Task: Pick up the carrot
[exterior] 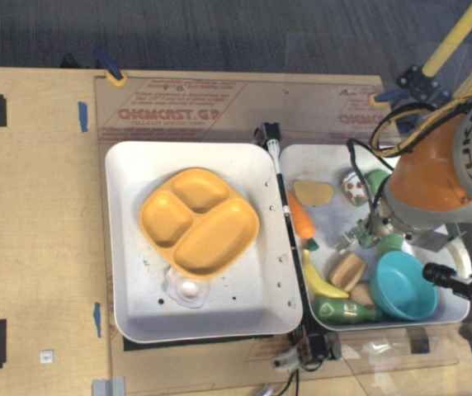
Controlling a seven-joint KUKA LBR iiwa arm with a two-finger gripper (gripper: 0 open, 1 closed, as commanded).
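Your carrot (301, 219) lies untouched against the left wall of the right bin (332, 157), above the banana (320, 280). The gripper (366, 233) hangs to its right, mid-bin; its grip state can't be told. Reaching and grasping remain.

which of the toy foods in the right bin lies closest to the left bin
The carrot: orange with a green tip, it lies along the right bin's left wall. The yellow banana sits just below, slightly further in.
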